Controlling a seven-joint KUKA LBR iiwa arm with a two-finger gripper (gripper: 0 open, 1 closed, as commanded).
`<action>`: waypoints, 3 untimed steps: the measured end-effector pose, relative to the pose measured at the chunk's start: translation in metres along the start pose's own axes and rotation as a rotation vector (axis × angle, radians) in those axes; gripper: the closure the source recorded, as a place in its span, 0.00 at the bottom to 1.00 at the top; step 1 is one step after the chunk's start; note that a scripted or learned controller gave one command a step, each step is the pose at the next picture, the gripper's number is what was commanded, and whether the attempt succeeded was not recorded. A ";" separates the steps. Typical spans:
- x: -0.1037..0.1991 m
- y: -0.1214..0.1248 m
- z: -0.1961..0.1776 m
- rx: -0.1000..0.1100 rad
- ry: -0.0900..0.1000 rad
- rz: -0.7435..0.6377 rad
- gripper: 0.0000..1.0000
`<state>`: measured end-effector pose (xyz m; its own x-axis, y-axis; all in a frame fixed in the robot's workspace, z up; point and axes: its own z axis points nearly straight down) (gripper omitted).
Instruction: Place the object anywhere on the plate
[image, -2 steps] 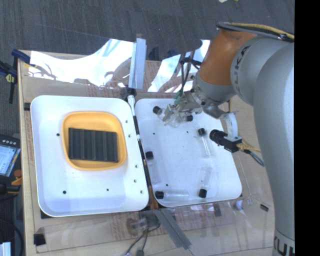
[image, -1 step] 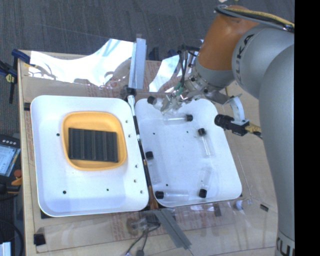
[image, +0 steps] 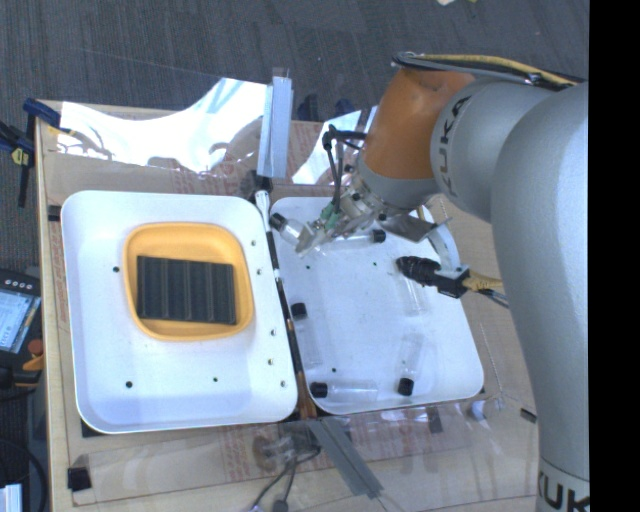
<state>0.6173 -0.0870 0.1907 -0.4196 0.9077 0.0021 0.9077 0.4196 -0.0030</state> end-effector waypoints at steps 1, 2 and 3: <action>0.000 0.000 0.000 0.000 -0.001 0.000 0.00; 0.002 -0.019 -0.018 0.001 0.000 -0.258 0.00; -0.057 -0.023 -0.030 -0.004 -0.007 -0.587 0.00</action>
<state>0.6208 -0.1486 0.2204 -0.8523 0.5231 -0.0040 0.5231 0.8523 0.0003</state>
